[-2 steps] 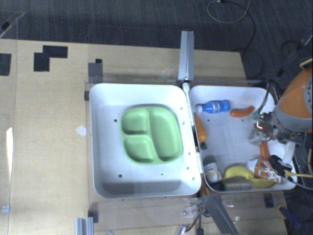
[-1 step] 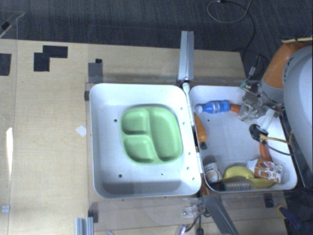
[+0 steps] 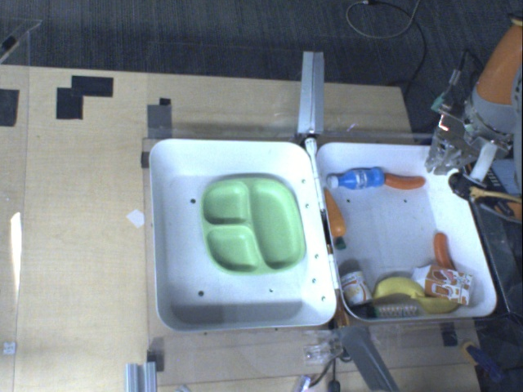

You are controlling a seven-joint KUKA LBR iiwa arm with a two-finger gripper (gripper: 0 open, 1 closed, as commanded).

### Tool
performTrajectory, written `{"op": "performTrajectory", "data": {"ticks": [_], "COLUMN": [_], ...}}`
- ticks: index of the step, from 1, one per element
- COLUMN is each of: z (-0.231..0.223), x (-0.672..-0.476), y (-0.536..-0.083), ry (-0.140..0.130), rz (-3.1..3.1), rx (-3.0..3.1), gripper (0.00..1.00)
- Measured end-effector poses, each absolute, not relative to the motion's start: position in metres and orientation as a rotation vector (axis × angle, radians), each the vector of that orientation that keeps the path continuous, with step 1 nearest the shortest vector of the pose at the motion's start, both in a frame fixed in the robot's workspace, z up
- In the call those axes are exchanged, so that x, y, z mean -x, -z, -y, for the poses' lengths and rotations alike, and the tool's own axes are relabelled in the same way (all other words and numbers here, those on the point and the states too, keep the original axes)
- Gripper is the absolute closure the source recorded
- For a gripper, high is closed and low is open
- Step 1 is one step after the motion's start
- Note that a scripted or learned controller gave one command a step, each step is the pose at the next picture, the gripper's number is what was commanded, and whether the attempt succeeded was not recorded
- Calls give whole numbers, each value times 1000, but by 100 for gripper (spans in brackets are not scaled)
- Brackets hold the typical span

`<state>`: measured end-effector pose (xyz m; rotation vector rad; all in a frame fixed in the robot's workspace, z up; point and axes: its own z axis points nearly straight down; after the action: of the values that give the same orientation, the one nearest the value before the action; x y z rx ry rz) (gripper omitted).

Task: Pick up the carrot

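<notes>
Two shallow white bins side by side on the wooden bench (image 3: 73,219). In the left bin (image 3: 172,243), a green divided plate (image 3: 252,223) with three compartments, lying flat near the middle. In the right bin (image 3: 384,219), the carrot (image 3: 334,216) against the left wall, lengthwise along that wall, orange with a dark green end toward the near side, touching nothing else. Near the far wall, a small blue-and-white bottle (image 3: 357,178) on its side, with an orange sausage (image 3: 404,181) just beside its right end. Close to the right wall, another orange sausage (image 3: 442,250) lying upright in the view. Along the near wall, a banana (image 3: 400,289), a dark brush (image 3: 396,309) just in front of it, a small tin (image 3: 353,287) at the left corner, and a crumpled red-and-white packet (image 3: 447,283) at the right, touching the banana's end. Arm at the upper right, grey with orange above the wrist, claw (image 3: 448,160) poised over the far right corner of the right bin, well apart from the carrot, holding nothing visible; wide or narrow, cannot tell. Black cable (image 3: 384,15) looped on the dark floor beyond the bench.
</notes>
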<state>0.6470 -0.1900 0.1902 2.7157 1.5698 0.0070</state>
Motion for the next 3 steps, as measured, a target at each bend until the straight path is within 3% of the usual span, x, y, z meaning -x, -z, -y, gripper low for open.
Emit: {"op": "performTrajectory", "data": {"ticks": [1,2,3], "z": [164,195,197], "x": [-555,-539,-493], "y": [-156,-112,-105], "ry": [-4,-3,-4], "rz": [-2068,-2117,-2245], "rx": [-2362,-2318,-2192], "gripper": [100,100,100]}}
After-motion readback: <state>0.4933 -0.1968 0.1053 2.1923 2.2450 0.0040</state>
